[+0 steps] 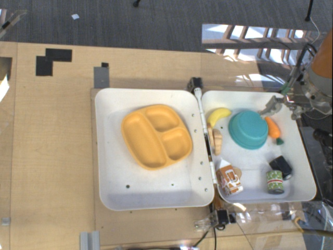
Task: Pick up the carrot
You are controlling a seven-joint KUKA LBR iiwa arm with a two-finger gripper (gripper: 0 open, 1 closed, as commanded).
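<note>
The carrot (272, 128), orange with a green end pointing to the near side, lies in the right bin (302, 191) against the right side of a teal bowl (248, 129). My gripper (282, 110) hangs at the bin's far right corner, just above and beyond the carrot. Its fingers (271, 106) are spread open with nothing between them. The grey arm with its orange band (321, 61) comes in from the right edge.
A banana (218, 116), a beige wooden piece (217, 141), an orange snack packet (230, 178), a black block (281, 165) and a green can (275, 182) share the right bin. A yellow divided plate (157, 136) lies in the left bin (114, 191).
</note>
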